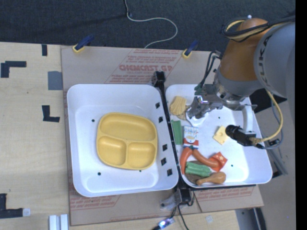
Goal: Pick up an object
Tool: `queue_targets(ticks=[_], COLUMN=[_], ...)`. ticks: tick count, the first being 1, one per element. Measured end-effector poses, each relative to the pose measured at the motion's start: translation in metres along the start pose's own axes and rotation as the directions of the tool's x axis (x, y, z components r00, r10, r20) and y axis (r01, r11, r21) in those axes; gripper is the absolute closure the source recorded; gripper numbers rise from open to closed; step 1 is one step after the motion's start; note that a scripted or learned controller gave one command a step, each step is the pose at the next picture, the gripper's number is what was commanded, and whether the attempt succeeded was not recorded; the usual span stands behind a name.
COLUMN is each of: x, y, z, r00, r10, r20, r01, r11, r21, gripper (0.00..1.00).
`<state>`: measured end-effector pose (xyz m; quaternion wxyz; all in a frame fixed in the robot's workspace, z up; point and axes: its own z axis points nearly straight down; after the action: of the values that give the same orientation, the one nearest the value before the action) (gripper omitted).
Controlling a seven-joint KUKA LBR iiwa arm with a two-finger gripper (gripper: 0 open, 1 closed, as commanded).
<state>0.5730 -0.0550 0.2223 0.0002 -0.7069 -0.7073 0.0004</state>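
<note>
You are looking down on a desk (29,143) carrying two shallow white bins side by side. The left bin (81,104) is holding one thing: a yellow plate (127,141) with three compartments, lying flat near its middle.

The right bin (254,169) is holding the small toy foods. Counting them: one pale yellow ridged piece (178,106) is lying at the bin's upper left, one green stick (177,132) is lying along the left wall just below it, and one small white packet with red and green print (191,135) is sitting just beside that stick. One yellow cheese wedge (220,136) is resting alone toward the middle right. Along the near edge a cluster is crowding together: one orange-red sausage shape (199,158), one red piece (219,159) touching it, one green pickle-like piece (197,168) under them, and one brown drumstick (211,178) at the very front.

The grey arm with its orange band (242,56) is reaching in from the right, and its pincer (197,110) is hanging over the upper left part of the right bin, between the ridged piece and the cheese wedge, just above the white packet. You cannot tell whether the pincer is open or closed, and nothing is visibly sitting between its tips.
</note>
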Motion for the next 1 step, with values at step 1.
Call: queue_targets(ticks=[1], x=[0.0186], y=[0.0028], z=[0.0037], r00=[1.000], r10=[-0.003], r20=[-0.001], r01=[0.003], r11=[1.000], r21=[0.001], gripper=[1.00])
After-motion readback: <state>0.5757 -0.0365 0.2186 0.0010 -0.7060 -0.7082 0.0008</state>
